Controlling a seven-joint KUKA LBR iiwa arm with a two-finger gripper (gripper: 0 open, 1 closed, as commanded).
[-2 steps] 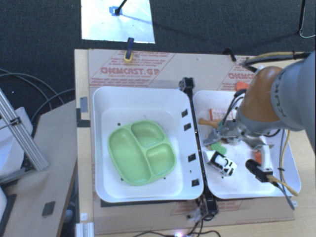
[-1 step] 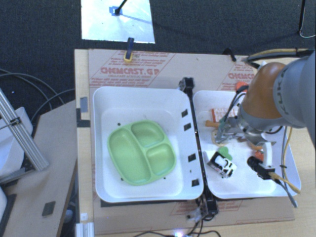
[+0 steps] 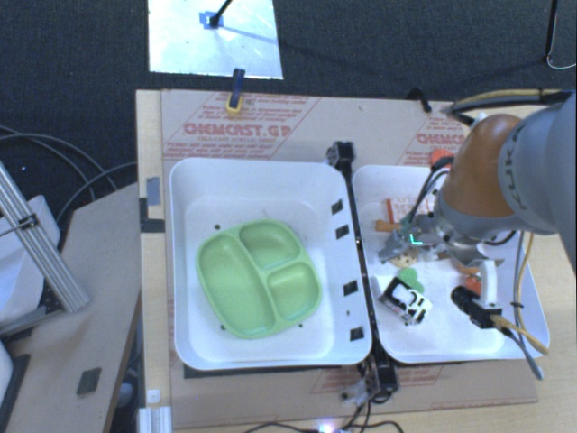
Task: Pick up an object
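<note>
The arm (image 3: 505, 174) runs off the right edge and covers much of the right bin (image 3: 379, 188), where small objects (image 3: 403, 258) beneath the gripper (image 3: 401, 242) stay indistinct.

**Colours and patterns, taken from the left bin**

Left bin (image 3: 189, 242): plain white. In it, a divided plate (image 3: 259, 278), pale green throughout. Right bin (image 3: 532, 318), beside it: white. In that bin, a small toy (image 3: 407, 300), black and white with a green top; beyond it, an orange strip (image 3: 389, 211). Arm (image 3: 532, 174) above the right bin: grey with an orange band. Board (image 3: 297, 120) beneath the bins: tan, red lettering. Floor behind: dark blue.
</note>
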